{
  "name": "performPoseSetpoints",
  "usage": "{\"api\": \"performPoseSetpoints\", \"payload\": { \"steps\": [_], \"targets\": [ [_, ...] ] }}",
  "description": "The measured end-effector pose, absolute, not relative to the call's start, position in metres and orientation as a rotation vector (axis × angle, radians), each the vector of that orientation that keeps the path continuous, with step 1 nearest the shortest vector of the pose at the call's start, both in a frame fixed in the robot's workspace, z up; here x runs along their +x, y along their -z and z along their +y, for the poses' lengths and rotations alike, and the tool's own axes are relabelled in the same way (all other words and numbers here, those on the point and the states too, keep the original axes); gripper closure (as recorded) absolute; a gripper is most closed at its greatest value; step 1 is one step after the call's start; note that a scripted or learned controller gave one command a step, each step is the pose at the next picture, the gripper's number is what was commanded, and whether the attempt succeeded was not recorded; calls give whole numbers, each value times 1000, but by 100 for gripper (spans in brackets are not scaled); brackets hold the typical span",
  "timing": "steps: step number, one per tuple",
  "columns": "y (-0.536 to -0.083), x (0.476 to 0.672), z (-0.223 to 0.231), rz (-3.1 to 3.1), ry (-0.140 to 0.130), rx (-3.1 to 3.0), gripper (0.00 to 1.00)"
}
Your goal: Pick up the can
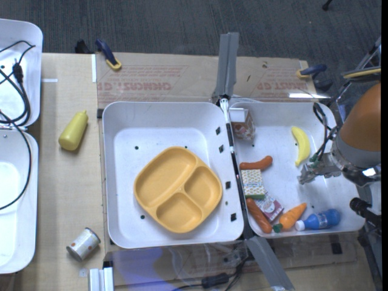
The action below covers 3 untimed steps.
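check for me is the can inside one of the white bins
No, the can lies on its side on the bench, outside the left bin.

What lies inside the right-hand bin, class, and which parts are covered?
Inside the right bin: banana, sausage, carton, sponge, carrot, blue bottle. The arm covers its right edge; the gripper hides some floor.

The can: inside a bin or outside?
Outside. The can lies tipped on the bench, left of the left bin, near its front corner.
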State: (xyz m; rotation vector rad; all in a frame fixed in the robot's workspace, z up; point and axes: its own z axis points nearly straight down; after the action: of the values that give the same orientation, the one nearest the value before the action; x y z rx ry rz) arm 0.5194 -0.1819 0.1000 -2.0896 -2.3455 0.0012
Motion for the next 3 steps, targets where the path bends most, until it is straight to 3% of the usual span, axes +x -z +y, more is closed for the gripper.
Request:
{"api": "performPoseSetpoints", "payload": {
  "steps": [1,2,3],
  "targets": [
    [-100,519,-182,-2345,-2,-2089,0],
    [-92,477,-111,-2294,-2,-2148,0],
    [-91,508,-107,-2192,-4,-2252,0]
  ]
}}
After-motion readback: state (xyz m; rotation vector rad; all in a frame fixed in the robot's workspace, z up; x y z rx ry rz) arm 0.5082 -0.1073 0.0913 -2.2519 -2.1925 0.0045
